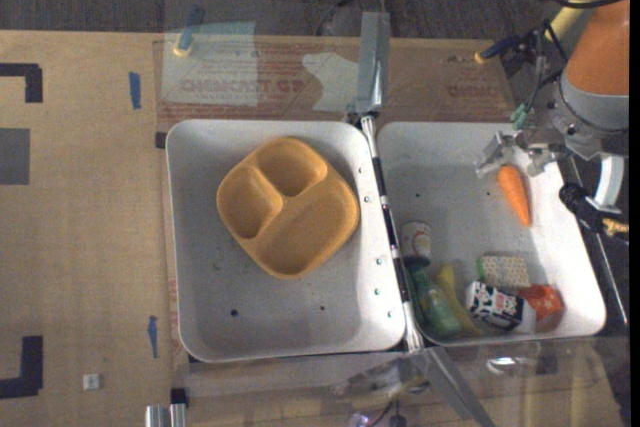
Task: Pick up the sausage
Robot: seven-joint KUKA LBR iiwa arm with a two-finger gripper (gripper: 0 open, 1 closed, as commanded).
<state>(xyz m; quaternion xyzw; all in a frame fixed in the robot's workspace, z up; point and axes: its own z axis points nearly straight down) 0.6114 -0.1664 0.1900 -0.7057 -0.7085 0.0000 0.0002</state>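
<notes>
The gripper (pixel 518 153) hangs at the right bin's (pixel 455 165) far edge, fingers apart, holding nothing. Next, find the sausage.

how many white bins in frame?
2. The left bin holds a yellow divided plate. The right bin holds a carrot and a pile of small items along its near edge; more may be hidden there.

The gripper (pixel 520 153) hangs over the right bin's (pixel 455 160) far corner, a carrot (pixel 515 193) just below it. Toward the near edge the bottle (pixel 428 297), carton (pixel 495 307) and other toys crowd together. Open white floor lies to its left. Across the divider, a yellow plate (pixel 288 205) fills the middle of the left bin (pixel 195 245).
</notes>
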